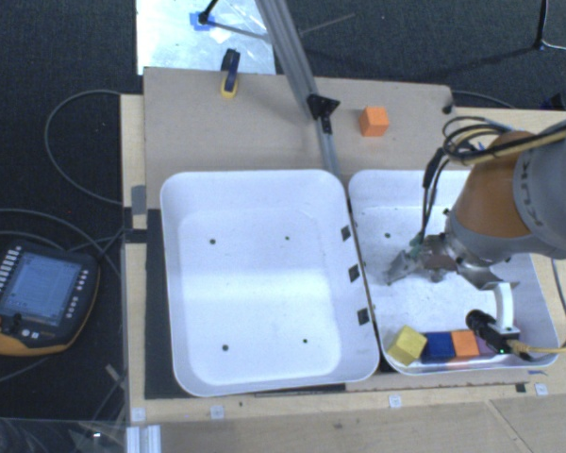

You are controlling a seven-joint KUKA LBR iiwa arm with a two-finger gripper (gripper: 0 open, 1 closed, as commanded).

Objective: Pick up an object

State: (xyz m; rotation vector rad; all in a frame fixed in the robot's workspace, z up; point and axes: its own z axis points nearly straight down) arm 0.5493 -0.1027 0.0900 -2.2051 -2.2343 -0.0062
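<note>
Crowding the bin's (377, 206) near wall: 3 blocks (439, 345).

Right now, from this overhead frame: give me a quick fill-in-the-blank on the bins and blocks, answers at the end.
1. The yellow block, blue block and orange block lie in the ____ bin.
2. In that row, the blue block sits between the yellow block and the ____ one.
3. A lone orange cube rests on the board ____ the bins.
4. The gripper hangs over the ____ bin.

Answers: right; orange; beyond; right
</note>
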